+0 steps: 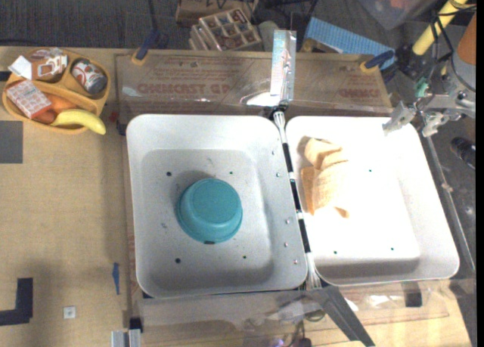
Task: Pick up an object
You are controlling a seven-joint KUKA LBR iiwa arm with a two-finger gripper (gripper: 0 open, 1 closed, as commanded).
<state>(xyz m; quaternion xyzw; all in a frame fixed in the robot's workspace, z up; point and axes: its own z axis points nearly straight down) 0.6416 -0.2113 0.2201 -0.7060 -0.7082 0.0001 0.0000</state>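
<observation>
A teal bowl [210, 210] lies upside down in the middle of the left bin [151, 149]. A crumpled tan, paper-like object [321, 176] rests against the left wall of the right bin [393, 217]. My gripper [413, 122] hovers over the far right corner of the right bin, well away from both objects. It stands open with nothing between its fingers. The arm enters from the upper right.
A yellow tray [53, 100] with a banana and toy food sits on the bench at the far left. A cardboard sheet [197, 81] lies behind the bins. Boxes, cables and clamps crowd the floor beyond.
</observation>
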